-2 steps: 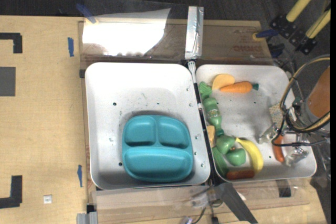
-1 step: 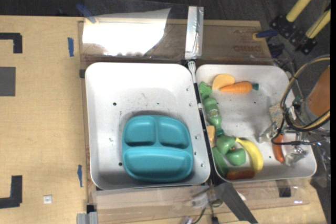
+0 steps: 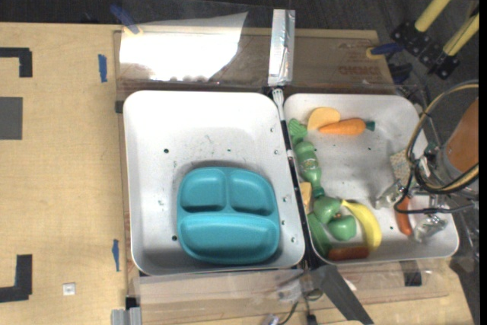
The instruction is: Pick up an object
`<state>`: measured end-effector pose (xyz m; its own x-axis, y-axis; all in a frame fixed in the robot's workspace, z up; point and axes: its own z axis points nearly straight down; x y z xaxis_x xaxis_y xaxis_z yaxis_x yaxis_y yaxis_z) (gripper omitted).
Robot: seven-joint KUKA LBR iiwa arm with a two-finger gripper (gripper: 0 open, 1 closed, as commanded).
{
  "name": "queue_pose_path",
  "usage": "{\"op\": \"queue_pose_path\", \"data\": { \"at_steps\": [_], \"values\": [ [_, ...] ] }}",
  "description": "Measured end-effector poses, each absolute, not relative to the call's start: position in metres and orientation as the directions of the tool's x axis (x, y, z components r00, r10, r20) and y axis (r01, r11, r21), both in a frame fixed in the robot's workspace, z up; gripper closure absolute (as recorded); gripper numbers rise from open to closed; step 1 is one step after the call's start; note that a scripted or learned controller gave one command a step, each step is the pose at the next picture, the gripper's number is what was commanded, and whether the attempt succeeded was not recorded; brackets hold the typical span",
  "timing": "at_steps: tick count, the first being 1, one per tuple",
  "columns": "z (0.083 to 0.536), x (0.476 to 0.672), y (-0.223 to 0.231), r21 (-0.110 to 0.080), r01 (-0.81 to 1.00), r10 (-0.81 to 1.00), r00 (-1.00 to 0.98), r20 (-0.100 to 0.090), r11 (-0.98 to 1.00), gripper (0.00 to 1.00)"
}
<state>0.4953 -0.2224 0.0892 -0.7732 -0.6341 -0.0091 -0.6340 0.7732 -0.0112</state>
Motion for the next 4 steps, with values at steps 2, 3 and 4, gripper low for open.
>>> {"op": "queue_pose_path", "data": {
  "at_steps": [2, 3, 4],
  "values": [
    [0.0892, 0.4939, -0.2225, -0.014, -0.724, -0.725, -0.689, -0.009, 0.689, 0.00],
    [0.0892, 0.4917, -0.2214, -0.014, -0.806, -0.806, -0.592, -0.008, 0.592, 0.00],
    [0.0889, 0.4852, -0.2172, -0.010, -0.900, -0.900, -0.436, -0.009, 0.436, 0.00]
  ]
}}
